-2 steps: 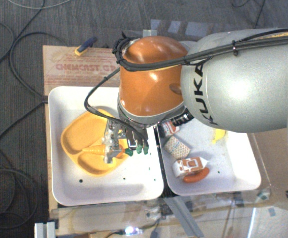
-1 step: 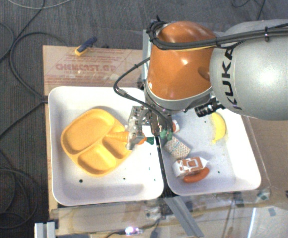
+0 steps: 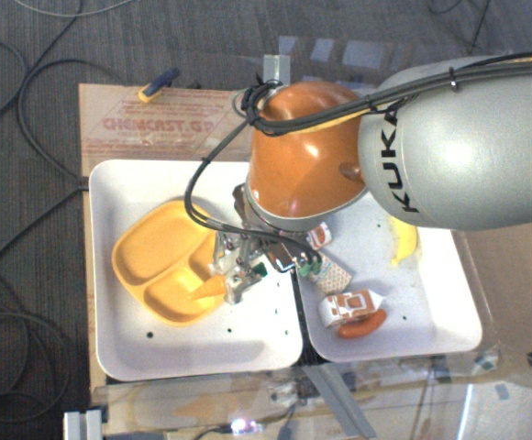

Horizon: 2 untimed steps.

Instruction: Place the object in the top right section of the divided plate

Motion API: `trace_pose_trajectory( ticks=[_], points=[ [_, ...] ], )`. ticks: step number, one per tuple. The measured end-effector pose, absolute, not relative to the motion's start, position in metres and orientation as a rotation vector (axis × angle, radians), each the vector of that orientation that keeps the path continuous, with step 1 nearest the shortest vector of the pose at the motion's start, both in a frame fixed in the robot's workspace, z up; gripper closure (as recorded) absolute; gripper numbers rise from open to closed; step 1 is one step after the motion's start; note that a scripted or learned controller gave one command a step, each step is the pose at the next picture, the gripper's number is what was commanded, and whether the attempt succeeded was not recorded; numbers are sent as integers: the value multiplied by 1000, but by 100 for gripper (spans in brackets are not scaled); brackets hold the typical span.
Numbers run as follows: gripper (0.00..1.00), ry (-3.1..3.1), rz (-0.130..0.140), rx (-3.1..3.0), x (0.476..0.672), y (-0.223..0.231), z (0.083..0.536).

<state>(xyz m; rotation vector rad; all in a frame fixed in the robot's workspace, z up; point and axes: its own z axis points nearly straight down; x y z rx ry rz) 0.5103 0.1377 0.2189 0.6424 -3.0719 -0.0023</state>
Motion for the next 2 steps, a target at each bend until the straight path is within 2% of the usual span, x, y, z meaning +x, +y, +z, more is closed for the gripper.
trace_pose_trajectory(
  ticks=[1, 2],
  points=[
    [100, -3079, 0, 627, 582, 152, 256],
    [100, -3004, -2, 907, 540, 149, 245]
  ],
)
